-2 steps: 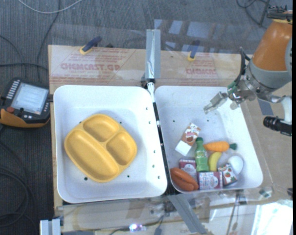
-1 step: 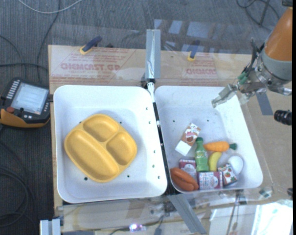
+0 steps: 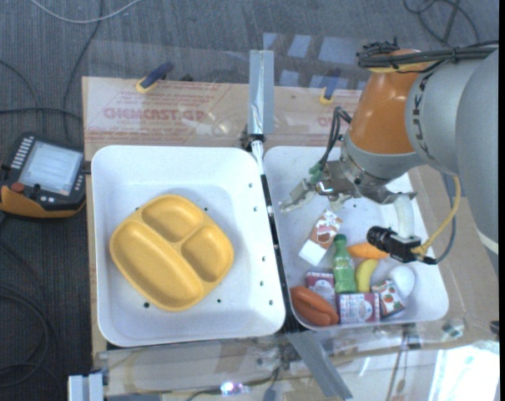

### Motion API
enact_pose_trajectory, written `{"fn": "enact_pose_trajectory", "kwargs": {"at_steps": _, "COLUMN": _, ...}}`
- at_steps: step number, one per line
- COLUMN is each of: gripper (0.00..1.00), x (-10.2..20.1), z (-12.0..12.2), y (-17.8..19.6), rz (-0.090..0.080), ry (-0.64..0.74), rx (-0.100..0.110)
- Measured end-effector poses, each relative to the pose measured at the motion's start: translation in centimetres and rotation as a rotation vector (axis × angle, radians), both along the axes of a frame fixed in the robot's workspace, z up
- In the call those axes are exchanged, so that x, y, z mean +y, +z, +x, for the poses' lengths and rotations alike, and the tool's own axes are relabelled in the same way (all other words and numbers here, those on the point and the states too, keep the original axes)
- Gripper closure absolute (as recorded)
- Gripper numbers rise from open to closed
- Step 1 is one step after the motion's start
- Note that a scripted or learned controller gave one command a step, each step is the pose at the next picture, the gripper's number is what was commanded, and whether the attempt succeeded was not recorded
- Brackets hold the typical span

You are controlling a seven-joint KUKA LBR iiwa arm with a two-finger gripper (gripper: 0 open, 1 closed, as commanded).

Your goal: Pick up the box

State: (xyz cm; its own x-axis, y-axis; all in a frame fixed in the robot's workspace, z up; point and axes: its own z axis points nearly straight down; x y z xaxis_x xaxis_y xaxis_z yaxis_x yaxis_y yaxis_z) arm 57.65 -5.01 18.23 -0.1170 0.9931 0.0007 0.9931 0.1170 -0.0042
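The bench (image 3: 110,107) is carrying two white bins side by side. The grey arm (image 3: 452,98) with its orange band is reaching in over the right bin (image 3: 440,303), its end effector (image 3: 306,192) hanging above the upper left part of that bin. Its fingers (image 3: 295,199) are standing spread, with nothing lying between them.

The left bin (image 3: 118,174) is sitting well to the left of the end effector and is holding a yellow divided plate (image 3: 172,251).

The box (image 3: 325,229), white with red print, is lying just below and slightly right of the end effector, apart from the fingers. A small white block (image 3: 310,252) is lying just below that. Further below the end effector, a green bottle (image 3: 343,266) is standing among a banana (image 3: 366,274), a carrot (image 3: 369,251), a red sausage (image 3: 313,304) and several red cartons (image 3: 357,307) along the bin's lower edge.

A handheld pendant (image 3: 39,176) is resting on the floor, far to the left of the end effector.
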Motion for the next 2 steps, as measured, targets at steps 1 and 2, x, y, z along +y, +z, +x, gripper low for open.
{"fn": "enact_pose_trajectory", "kwargs": {"at_steps": 1, "gripper": 0.0, "x": -9.1, "z": -4.1, "y": 0.9, "rz": -0.003, "ry": -0.247, "rx": -0.001}}
{"fn": "enact_pose_trajectory", "kwargs": {"at_steps": 2, "gripper": 0.0, "x": -9.4, "z": -9.1, "y": 18.2, "rz": -0.005, "ry": -0.414, "rx": -0.004}}
